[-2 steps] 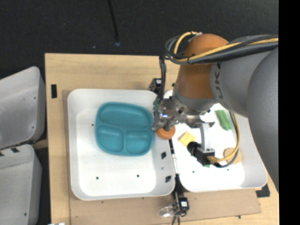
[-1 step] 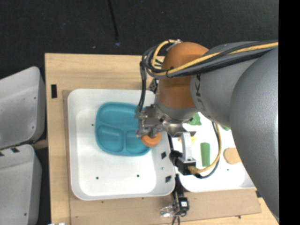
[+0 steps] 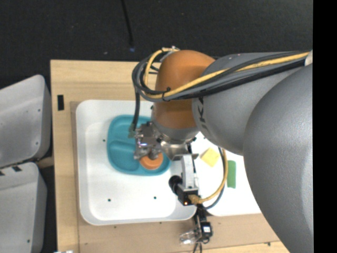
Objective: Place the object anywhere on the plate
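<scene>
Two white bins (image 3: pixel 95 204) sit on the wooden bench; my claw (image 3: pixel 149 151) hangs over the teal plate (image 3: pixel 120 141) in the left one. An orange object (image 3: pixel 152 163) lies at the plate's near edge, just under me. I cannot tell if I grip it. Better to release more toward the middle. Yellow piece (image 3: pixel 209 156) and green piece (image 3: pixel 231 174) lie right, apart.

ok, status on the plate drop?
Gripper low over the blue plate, fingers hidden. Orange object sits on the plate's near edge, right under the gripper. Yellow block and green piece in the other bin, clear of it.
</scene>
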